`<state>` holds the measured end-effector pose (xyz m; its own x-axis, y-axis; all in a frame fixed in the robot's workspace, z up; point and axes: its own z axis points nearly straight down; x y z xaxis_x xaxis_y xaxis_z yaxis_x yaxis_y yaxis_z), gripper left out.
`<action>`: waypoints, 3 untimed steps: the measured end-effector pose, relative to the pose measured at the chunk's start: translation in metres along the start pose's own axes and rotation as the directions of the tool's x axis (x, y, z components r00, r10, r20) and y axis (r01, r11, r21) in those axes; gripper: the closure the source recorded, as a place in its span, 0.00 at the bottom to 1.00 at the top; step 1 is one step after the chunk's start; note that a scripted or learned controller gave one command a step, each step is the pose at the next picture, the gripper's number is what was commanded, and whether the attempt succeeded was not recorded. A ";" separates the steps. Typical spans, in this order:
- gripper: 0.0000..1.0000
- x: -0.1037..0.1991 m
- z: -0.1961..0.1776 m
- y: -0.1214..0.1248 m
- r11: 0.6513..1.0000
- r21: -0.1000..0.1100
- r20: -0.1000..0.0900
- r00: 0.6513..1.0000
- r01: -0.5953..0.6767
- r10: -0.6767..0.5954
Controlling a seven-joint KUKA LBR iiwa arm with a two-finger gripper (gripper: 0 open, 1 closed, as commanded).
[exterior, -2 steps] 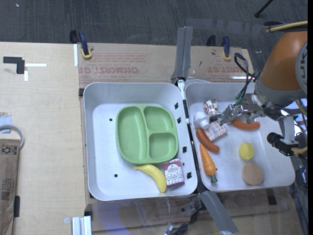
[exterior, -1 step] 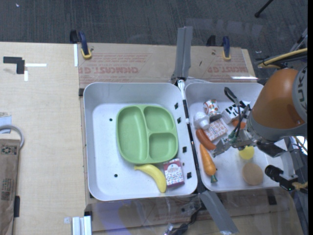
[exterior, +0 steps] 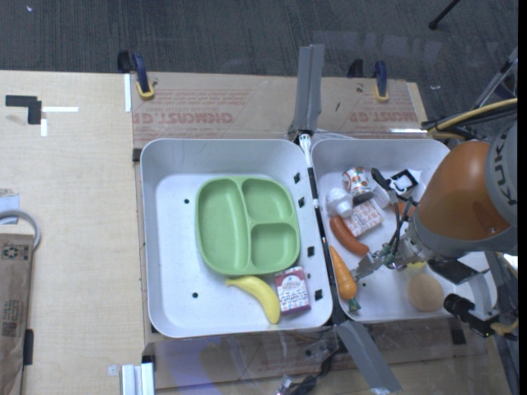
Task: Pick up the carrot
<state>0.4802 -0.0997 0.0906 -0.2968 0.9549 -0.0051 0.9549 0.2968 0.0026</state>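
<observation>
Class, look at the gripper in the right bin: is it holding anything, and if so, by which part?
Nothing is held. The gripper hangs just right of the carrot, with nothing between its fingers; the carrot lies on the right bin floor.

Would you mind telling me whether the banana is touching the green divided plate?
Touching: the camera view shows the banana's upper end meeting the green plate's lower rim, with no white bin floor between them.

I count two white bins: the left bin (exterior: 165, 245) and the right bin (exterior: 375, 307). There's one green divided plate (exterior: 247, 223), one banana (exterior: 259, 295), one small red carton (exterior: 292, 290), one carrot (exterior: 342, 275), one sausage (exterior: 349, 235) and one potato (exterior: 426, 292).
</observation>
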 end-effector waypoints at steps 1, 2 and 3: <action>0.00 0.083 -0.098 0.025 0.976 0.011 -0.004 0.976 -0.217 0.217; 0.00 0.021 -0.101 0.011 0.995 0.010 -0.005 0.995 -0.101 0.101; 0.00 0.003 0.003 -0.002 0.994 0.008 -0.009 0.994 0.107 -0.107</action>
<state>0.4772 -0.0976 0.0878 -0.3971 0.9178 0.0040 0.9177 0.3971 -0.0055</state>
